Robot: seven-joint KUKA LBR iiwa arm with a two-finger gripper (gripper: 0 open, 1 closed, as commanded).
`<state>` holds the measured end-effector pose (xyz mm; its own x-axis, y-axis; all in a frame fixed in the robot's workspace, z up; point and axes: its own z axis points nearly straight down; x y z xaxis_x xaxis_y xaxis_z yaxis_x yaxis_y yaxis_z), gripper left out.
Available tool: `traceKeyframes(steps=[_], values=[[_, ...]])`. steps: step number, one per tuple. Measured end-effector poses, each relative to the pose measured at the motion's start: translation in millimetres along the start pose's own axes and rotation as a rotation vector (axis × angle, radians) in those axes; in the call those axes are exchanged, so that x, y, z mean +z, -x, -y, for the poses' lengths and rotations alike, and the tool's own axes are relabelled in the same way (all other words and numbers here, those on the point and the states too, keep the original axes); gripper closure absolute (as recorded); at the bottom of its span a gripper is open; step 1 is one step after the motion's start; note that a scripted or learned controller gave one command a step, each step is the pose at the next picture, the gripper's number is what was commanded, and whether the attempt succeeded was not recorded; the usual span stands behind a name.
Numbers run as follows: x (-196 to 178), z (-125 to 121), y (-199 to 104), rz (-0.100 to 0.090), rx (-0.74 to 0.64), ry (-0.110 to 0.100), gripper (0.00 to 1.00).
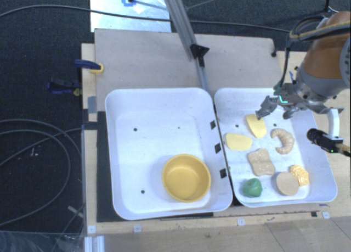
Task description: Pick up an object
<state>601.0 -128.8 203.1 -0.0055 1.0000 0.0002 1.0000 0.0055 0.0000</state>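
Yellow bowl seen in left bin. In right bin, small toy foods lie: yellow wedge nearest gripper, croissant beside. Jaws spread open, nothing held. Wedge judged light, rigid plastic, slippery; best pinched across narrow sides.

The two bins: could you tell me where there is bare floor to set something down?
The left bin is bare apart from the yellow bowl at its near right. The right bin is crowded across its near half; its far-left corner is bare, beside the gripper.

Pincer spread open, arm angled downward
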Motion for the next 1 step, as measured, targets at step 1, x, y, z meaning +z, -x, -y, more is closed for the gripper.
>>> traceKeyframes(steps=[1], values=[[-0.9, -0.6, 0.0, 0.0, 0.0, 0.002, 0.0]])
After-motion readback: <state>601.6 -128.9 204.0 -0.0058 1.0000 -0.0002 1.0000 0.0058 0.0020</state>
